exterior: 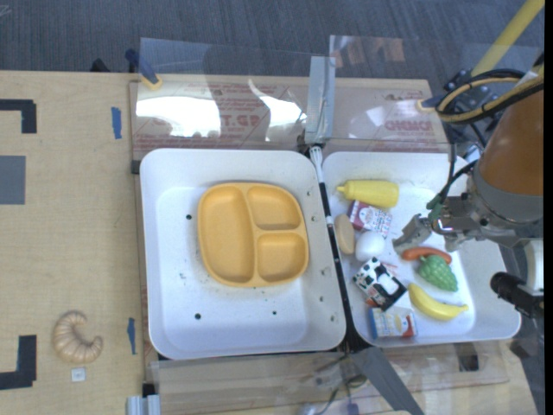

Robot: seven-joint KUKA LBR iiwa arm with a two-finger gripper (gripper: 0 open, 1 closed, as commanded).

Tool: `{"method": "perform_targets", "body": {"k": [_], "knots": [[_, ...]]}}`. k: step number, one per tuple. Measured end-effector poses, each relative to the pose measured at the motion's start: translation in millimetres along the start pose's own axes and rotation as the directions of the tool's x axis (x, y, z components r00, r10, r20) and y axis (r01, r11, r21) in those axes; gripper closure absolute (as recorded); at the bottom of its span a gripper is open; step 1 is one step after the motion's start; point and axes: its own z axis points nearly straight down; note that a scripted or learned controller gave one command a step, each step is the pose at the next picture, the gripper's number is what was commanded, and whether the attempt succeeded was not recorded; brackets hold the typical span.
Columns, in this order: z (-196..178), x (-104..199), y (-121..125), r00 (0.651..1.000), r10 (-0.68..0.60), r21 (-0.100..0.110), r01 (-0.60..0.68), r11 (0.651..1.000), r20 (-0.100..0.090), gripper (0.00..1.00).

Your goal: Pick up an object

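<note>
Toys in the right bin (pixel 505 322) (carrot (pixel 427 253) and green piece (pixel 437 274) nearest) lie unpicked under the gripper (pixel 418 231), jaws seemingly spread with nothing between, so next comes 1 descent and closing.

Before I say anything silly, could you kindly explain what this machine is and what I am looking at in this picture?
It is a robot arm, grey with an orange band, reaching in from the right. One fixed camera looks down at a slant on two shallow white bins. The left bin holds a yellow divided plastic tray. The right bin holds toy food: a yellow corn cob, a white egg, a yellow banana and green grapes. The arm's gripper hangs above these toys, with nothing seen between its fingers. A tan toy croissant lies on the bench outside.
</note>
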Motion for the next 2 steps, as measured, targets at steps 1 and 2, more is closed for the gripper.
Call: {"method": "perform_targets", "body": {"k": [1,2], "knots": [[68.4,-49.0,86.0,0.998,-0.066,0.004,0.066,0.998,0.0,0.0],[117.6,-10.0,136.1,0.992,-0.128,-0.002,0.128,0.992,0.001,0.0]]}}
